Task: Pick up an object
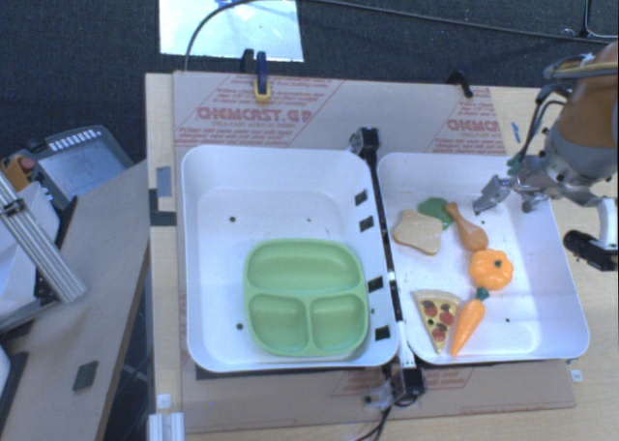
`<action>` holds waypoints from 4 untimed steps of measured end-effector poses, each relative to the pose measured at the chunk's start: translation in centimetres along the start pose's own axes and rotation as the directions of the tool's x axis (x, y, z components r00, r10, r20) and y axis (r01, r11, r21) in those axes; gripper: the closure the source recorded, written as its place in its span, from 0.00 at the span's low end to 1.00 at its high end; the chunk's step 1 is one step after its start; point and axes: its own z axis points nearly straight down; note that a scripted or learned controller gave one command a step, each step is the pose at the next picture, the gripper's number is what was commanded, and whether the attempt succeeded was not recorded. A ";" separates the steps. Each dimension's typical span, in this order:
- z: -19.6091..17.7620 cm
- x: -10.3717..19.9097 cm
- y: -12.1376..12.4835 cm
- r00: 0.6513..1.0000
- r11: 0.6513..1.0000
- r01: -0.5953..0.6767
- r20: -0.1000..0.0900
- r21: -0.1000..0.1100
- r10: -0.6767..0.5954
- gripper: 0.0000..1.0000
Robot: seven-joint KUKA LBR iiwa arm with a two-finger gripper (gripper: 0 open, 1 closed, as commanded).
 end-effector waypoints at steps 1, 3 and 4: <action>6.0 0.5 -0.4 1.000 1.000 0.000 0.000 0.000 0.000 0.00; -0.3 0.8 -0.8 1.000 1.000 0.000 0.002 -0.008 0.000 1.00; -4.7 1.0 -0.8 1.000 1.000 0.002 0.002 -0.007 -0.002 1.00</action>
